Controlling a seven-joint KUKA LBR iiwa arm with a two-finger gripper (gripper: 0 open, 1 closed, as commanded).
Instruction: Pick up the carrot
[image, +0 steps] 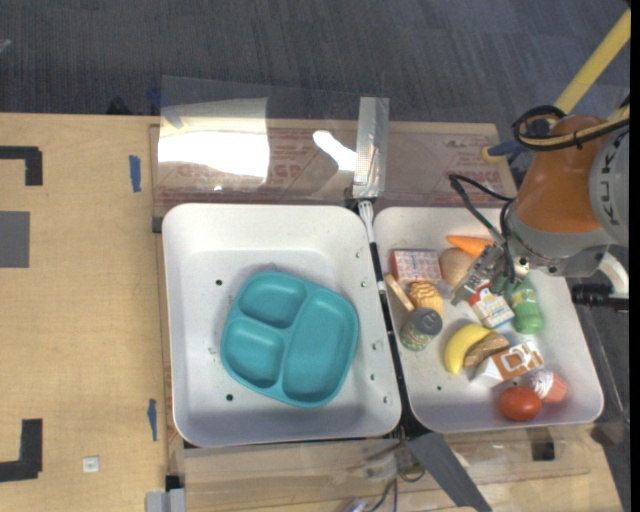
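A pale wooden bench (80, 300) stands on dark grey floor, with black tape marks along its left side and a clear plastic sheet (260, 155) behind the bins. The left bin (190, 400) holds a teal divided plate (290, 338). The right bin (580, 400) holds food toys; the small boxes' printing is too blurred to read. The arm (570, 200) reaches in, its gripper (488, 275) low over the clutter, whether spread or pressed together I cannot tell. The carrot (466, 242) lies near the far rim, just beside the gripper.
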